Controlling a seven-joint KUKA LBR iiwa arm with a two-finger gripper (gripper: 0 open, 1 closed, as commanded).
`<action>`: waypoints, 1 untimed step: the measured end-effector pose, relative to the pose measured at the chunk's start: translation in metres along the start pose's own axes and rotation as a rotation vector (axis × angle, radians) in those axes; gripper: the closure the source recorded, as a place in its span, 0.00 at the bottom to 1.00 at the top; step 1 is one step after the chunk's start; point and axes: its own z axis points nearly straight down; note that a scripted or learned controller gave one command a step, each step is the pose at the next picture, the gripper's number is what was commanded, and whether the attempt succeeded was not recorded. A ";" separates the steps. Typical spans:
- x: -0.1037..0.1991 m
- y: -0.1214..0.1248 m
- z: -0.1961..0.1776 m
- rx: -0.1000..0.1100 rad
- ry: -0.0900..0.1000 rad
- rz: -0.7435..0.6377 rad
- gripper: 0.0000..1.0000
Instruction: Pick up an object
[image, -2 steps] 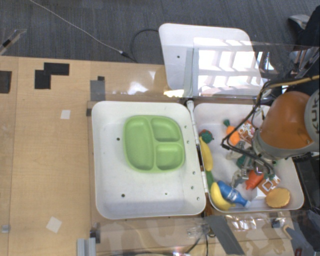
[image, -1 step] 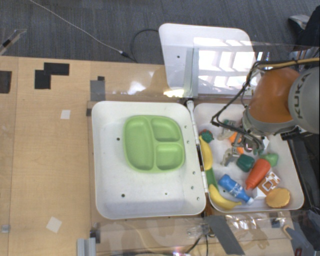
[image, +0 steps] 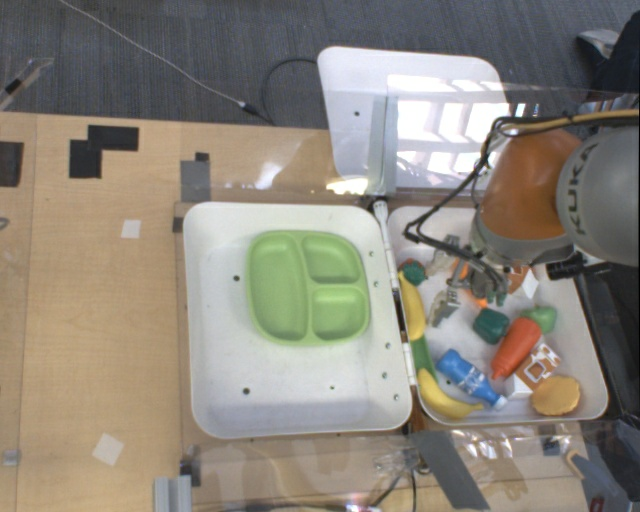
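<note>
Below the gripper (image: 462, 293), in the right bin (image: 590, 345), lies a small green block (image: 491, 324), probably light, stiff and slick; best pinched across flat sides. Whether anything is gripped, I cannot tell.

Left bin (image: 215, 400): white, holding a pale green divided plate (image: 307, 287)
Right bin (image: 590, 385): white, holding a yellow banana (image: 443, 398) with a green stretch along the left wall, a blue bottle (image: 467, 376), a dark green block (image: 491, 324), an orange carrot (image: 516, 344) with a green top, a golden-brown round piece (image: 556, 396) at the near right, a small white-and-orange patterned box (image: 539, 366)
Arm (image: 560, 190): grey with an orange band
Bench (image: 90, 330): light wood, black squares (image: 102, 148) at far left
</note>
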 end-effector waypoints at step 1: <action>-0.011 -0.006 0.001 -0.002 0.003 0.049 0.00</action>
